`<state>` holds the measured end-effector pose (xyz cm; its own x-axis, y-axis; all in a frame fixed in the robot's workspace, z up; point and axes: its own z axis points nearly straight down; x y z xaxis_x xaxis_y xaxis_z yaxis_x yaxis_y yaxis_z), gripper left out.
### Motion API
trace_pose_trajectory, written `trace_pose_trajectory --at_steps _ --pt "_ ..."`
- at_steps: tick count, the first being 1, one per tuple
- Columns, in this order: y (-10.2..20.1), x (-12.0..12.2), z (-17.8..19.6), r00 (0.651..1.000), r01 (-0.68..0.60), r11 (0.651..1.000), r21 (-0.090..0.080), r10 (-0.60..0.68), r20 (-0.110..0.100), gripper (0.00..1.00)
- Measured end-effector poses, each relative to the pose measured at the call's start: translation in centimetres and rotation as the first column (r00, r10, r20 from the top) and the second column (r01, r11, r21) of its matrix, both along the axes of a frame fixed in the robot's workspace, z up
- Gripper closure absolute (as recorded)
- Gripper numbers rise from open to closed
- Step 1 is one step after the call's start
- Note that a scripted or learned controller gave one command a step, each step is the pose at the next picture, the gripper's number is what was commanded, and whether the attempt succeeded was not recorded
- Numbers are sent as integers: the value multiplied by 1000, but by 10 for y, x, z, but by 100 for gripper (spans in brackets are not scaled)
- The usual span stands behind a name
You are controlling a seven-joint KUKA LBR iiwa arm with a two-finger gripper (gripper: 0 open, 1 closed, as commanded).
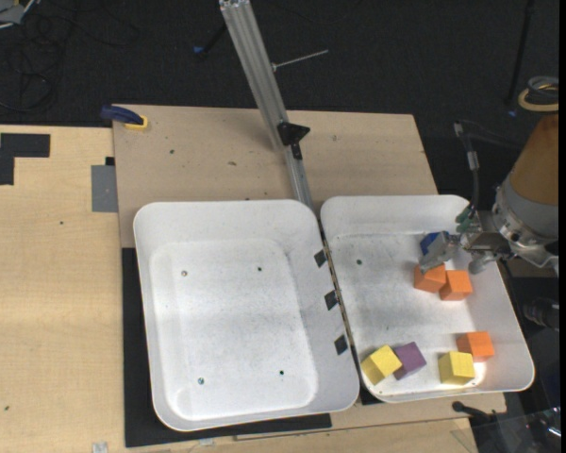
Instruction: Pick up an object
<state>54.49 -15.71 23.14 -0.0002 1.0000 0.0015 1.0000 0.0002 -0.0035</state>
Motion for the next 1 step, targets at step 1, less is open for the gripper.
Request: trace_pose_trajectory --at_steps 1 --pt "-1 0 0 1000 2 1000 0 -2 1 0"
